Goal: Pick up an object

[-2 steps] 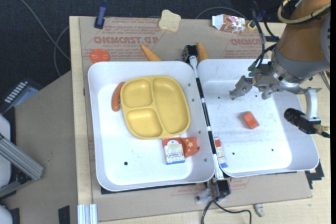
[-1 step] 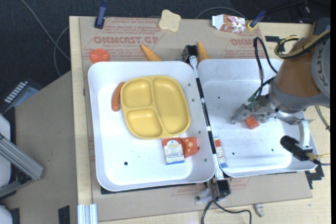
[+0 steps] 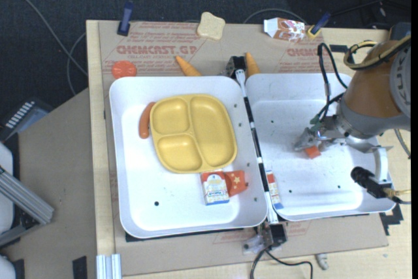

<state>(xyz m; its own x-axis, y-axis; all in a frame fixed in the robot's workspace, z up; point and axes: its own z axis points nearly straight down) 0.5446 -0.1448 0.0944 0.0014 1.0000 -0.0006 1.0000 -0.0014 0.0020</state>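
Note:
My gripper [image 3: 315,141] reaches in from the right and is low over the floor of the right bin [image 3: 294,186]. A small orange-red object [image 3: 312,152] lies right under its fingertips, touching or nearly touching them. In the left bin [image 3: 130,160] a yellow divided plate [image 3: 192,132] lies flat, with a red sausage [image 3: 144,121] along its left side. A small carton and a red packet [image 3: 221,185] sit just in front of the plate.
Behind the bins on the cardboard lie a slice of toast [image 3: 210,25], two carrot pieces [image 3: 187,66], an orange disc [image 3: 121,68], a blue clip [image 3: 124,17] and a crumpled wrapper [image 3: 285,29]. The divider rail [image 3: 255,140] runs between the bins.

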